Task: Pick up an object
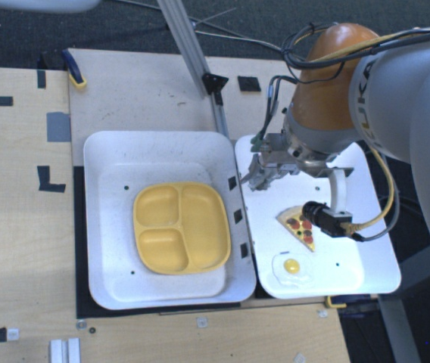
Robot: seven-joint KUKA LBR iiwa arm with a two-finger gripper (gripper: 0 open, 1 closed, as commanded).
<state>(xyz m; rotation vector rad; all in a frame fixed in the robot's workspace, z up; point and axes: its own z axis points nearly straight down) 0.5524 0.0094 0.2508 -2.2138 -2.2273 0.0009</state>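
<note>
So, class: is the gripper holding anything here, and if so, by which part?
Nothing is seen between its fingers. The gripper hangs over the right bin, apart from the pizza slice and fried egg.

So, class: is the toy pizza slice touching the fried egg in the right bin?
Apart. The camera view shows the pizza slice and the fried egg lying separately, with a strip of bare white bin floor between them.

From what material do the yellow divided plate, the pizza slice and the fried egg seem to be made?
Yellow divided plate: likely moulded plastic, with a smooth, even colour and soft sheen. Pizza slice: probably toy plastic or rubber, with flat painted red spots. Fried egg: likely the same, glossy white with a neat yellow dome. All three are guesses from look alone.
</note>
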